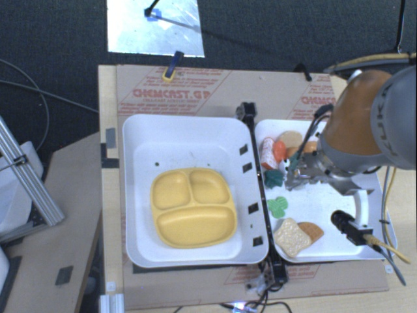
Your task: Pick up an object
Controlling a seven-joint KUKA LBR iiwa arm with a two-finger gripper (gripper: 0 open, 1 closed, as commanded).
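The small dark-green toy piece [274,177] lies in the right white bin [326,243], just left of the gripper [291,175], and looks like the likeliest object for this pick. The gripper hangs low over the bin's upper-left part, close to the divider between the bins; whether it is spread or closed cannot be told from this slanted view, and nothing is visibly held.

The risk, as I judge it, is crowding. A red-and-white cylindrical toy [267,152], an orange-red rounded piece [280,150] and a tan disc-shaped piece [290,139] sit packed together just above the green piece. A descent slightly off could nudge one of these, or catch two things at once and lose both. The bin wall beside the green piece leaves little room on that side, so a push could wedge it against the rim.

Farther down the same bin lie a light-green leafy toy [278,207], a slice of toy bread [291,237] and a brown flat piece [311,230], well apart from the gripper. The left white bin [195,132] holds a yellow compartmented tray [193,207].
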